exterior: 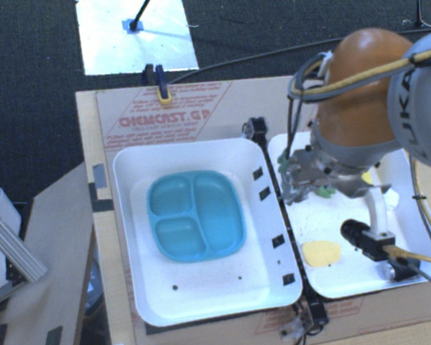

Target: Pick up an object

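Observation:
The grey and orange arm hangs low over the right bin, and my gripper is down at that bin's upper left, near the divider. A flat yellow object lies on the bin floor toward the front, apart from the gripper. Just under the wrist a small green object peeks out. A yellow piece and a white piece show at the arm's right side, partly hidden. The arm's bulk hides whatever else lies at the back of this bin.
The left bin holds a blue divided plate. Black clips run along the divider between the bins. A black fitting with a cable sits over the right bin's front right. The bench's cardboard surface lies behind the bins.

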`<state>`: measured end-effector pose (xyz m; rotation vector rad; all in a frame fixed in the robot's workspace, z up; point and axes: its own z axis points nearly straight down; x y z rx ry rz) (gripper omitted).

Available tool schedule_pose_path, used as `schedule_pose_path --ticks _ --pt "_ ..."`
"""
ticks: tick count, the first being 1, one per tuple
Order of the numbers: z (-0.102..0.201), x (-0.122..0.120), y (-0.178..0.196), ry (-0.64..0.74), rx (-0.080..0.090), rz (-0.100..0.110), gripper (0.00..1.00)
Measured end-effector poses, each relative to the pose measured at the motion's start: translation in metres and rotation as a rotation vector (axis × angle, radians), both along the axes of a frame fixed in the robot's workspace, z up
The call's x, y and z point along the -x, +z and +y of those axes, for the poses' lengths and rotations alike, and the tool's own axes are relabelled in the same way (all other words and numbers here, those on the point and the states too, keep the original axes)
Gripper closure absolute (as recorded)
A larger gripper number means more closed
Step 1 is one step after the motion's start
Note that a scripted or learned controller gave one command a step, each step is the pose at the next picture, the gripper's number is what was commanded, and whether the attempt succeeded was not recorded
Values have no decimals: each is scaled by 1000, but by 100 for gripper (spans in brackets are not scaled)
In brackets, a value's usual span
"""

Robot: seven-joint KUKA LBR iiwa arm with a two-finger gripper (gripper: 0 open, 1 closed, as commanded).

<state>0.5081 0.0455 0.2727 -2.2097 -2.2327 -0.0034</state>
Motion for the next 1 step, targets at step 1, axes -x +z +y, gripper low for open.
schedule_pose_path --ticks 1 --pt "47 15 -13 -1 0 1 100"
